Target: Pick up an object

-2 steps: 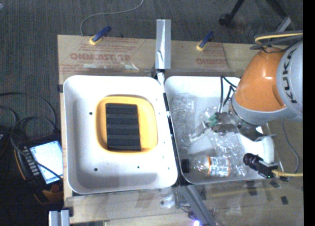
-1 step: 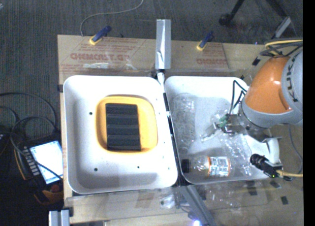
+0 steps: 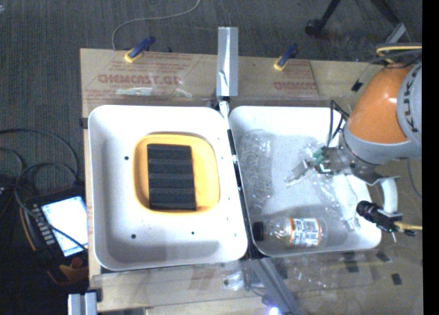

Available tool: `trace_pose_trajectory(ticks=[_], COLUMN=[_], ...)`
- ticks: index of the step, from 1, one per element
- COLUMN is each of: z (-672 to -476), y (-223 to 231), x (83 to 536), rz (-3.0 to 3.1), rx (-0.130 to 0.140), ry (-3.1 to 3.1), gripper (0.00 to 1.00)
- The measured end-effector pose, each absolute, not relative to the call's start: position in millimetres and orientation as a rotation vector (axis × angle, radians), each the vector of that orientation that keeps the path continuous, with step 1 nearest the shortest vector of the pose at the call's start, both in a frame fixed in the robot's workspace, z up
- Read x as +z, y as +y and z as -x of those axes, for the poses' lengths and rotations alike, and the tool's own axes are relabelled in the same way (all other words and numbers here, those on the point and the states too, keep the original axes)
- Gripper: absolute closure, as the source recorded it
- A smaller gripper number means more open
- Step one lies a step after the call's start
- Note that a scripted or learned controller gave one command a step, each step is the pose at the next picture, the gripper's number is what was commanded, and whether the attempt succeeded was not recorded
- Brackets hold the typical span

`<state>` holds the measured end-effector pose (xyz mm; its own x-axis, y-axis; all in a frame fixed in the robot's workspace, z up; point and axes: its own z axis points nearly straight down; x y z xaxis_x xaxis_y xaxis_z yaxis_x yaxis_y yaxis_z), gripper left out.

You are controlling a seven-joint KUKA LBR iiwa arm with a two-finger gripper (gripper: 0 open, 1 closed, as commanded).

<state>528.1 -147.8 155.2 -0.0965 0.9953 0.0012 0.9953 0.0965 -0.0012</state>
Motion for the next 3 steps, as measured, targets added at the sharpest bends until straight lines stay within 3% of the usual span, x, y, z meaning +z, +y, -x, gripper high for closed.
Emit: trace_pose_trajectory(ticks=[1, 2, 3], z=[-582.8, -502.8, -501.0], y=[-191, -192, -197], x=[205, 257, 252], rz=[2.314, 2.413, 2.595], rx=[0.005, 0.005, 0.005], ry=[-2.126, -2.011, -1.768], gripper=[0.00, 0.00, 0.00])
